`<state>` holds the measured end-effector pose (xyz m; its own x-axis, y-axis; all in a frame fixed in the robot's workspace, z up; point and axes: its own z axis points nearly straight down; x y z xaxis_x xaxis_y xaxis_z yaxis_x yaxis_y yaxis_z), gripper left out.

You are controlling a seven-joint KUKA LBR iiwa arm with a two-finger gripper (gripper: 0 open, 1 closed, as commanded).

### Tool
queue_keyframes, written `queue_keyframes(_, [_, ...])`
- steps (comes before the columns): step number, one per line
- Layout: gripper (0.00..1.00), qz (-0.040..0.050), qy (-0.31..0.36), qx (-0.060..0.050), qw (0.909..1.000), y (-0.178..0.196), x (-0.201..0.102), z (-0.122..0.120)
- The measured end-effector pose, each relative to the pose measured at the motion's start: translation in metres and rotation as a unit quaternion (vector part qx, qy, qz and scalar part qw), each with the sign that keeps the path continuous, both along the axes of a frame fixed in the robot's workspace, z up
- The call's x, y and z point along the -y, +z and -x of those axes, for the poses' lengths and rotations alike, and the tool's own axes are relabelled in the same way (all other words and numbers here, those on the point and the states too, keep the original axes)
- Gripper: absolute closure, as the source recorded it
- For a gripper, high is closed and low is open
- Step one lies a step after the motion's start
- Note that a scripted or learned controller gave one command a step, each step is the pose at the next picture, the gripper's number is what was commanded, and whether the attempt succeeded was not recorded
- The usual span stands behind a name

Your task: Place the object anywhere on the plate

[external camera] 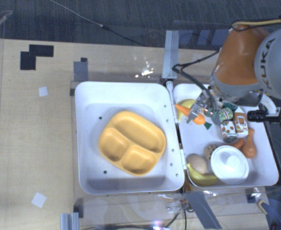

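Yellow plate (132, 142) is sitting alone in the left bin (85, 143); I am seeing my gripper (197, 113) clamping a carrot (189, 114) over the right bin (270, 169).

The arm (270, 56) consists of rounded, smooth-shelled segments. The outer segment is light grey with a matte finish and carries dark capital lettering reading "KUKA" along its curved side. Adjoining it is a broad glossy orange band (236, 51), dome-shaped. Below the band sits a grey ring-shaped flange. A thin yellowish cable (263, 21) runs across the top of the orange section. A black cable (191, 63) loops from the flange area. The metallic silver pincer (198, 110) is a compact assembly of small angular plates and brackets, with dark fittings mounted beside it.
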<state>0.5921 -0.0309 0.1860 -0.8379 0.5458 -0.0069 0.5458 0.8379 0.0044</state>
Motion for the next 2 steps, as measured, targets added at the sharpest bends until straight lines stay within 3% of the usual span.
queue_keyframes(1, [1.00, -0.0012, 0.056, -0.001, 0.9984, -0.0005, -0.0705, 0.0531])
queue_keyframes(2, [0.00, -0.0003, 0.054, -0.001, 0.9985, -0.0004, -0.0677, 0.0528])
